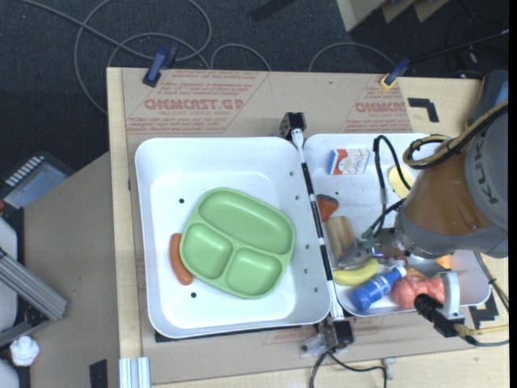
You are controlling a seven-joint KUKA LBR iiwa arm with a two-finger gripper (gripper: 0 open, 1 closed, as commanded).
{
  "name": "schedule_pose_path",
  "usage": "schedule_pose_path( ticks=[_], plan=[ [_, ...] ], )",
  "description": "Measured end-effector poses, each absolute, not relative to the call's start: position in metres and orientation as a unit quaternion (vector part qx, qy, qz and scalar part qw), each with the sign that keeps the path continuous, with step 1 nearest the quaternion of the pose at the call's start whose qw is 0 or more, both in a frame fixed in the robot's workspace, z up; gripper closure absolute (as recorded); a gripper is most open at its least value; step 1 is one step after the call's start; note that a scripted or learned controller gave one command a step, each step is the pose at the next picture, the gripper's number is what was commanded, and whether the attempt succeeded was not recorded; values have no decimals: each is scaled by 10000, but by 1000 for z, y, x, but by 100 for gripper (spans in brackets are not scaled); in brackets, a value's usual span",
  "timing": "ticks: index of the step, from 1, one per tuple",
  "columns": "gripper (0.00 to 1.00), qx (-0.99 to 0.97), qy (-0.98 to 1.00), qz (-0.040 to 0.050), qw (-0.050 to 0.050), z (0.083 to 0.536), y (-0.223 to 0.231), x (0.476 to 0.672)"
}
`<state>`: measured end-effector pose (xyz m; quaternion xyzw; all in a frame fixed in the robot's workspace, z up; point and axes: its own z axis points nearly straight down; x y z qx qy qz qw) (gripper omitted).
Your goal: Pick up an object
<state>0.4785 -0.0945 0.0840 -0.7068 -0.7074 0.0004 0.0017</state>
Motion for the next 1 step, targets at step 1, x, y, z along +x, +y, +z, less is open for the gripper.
schedule_pose_path(
  ticks=[1],
  plan=[
    [0,-7072,-7071,2,6,84,-97,479]
  ],
)
